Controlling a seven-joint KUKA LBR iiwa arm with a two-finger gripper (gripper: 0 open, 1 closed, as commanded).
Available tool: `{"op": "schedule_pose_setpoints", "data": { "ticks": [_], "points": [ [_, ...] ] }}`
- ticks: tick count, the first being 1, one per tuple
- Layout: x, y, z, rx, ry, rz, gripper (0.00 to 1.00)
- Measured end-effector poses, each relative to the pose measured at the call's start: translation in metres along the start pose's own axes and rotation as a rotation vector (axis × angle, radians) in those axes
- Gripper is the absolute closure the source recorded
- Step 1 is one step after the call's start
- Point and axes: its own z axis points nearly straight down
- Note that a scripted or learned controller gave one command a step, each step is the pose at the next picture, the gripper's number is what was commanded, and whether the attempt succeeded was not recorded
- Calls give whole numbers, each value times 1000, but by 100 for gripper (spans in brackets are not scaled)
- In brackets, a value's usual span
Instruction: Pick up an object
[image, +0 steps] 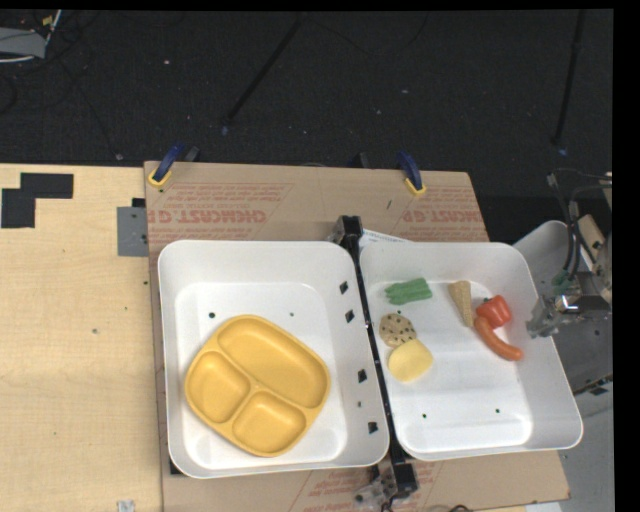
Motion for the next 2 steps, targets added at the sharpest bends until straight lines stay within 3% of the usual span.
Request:
{"op": "schedule_pose_setpoints", "data": {
  "ticks": [2],
  "points": [
    [117,-3,18,5,2,-4,100]
  ]
}}
